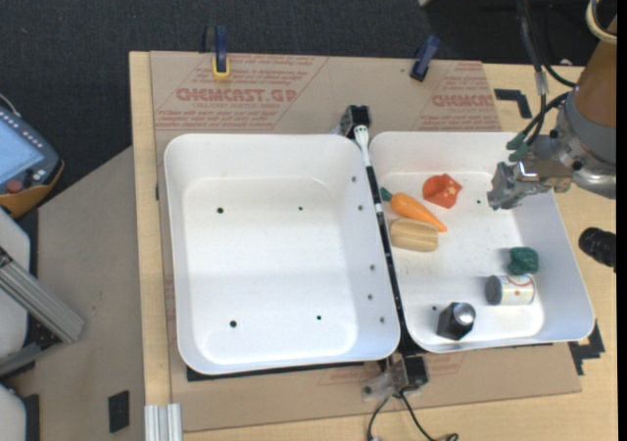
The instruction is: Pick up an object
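my gripper (505,189) hung over the right bin (568,233), near its far right side, with the arm (588,125) reaching in from the right edge of the view. whether it was wide or narrow i could not tell from this angle; the metal end was a grey blur, and i saw nothing caught in it.

everything worth picking lay in that right bin. a red object (442,189) sat just beside an orange carrot (417,210), and a pale bread-like roll (413,236) lay touching the carrot's near side; the three were bunched against the divider between the bins. a green lump (524,259) and a white cylinder (510,289) sat close together toward the right wall, and a dark round object (456,319) rested by the near rim. the left bin (196,174) sat beside it on the bench (147,233).

i judged i was above the bare floor between the red object and the green lump, so no target was yet under me. the red one looked nearest, but its neighbours crowded it on one side; the green lump stood freer. nothing was lifted, so the pick was not yet made.
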Controlling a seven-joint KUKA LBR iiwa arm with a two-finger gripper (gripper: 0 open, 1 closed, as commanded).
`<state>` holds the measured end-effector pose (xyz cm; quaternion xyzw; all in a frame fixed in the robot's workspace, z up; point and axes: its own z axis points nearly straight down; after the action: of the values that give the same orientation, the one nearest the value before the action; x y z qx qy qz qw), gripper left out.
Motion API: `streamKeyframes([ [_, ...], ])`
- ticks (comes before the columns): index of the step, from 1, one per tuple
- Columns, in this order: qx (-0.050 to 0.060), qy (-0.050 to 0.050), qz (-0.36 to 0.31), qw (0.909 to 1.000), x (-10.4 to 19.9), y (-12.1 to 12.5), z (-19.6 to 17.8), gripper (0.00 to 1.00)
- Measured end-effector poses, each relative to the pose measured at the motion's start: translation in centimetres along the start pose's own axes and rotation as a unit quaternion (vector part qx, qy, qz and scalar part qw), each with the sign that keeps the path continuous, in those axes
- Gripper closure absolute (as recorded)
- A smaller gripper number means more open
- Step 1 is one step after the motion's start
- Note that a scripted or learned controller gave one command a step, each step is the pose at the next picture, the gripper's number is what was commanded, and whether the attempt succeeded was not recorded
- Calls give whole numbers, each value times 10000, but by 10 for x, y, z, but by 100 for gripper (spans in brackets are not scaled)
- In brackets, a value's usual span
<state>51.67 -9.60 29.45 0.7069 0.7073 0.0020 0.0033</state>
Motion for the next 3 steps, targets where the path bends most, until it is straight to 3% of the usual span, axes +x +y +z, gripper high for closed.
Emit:
streamKeyframes([
  [3,-35,-9,-8,10000,1,2,-30,100],
])
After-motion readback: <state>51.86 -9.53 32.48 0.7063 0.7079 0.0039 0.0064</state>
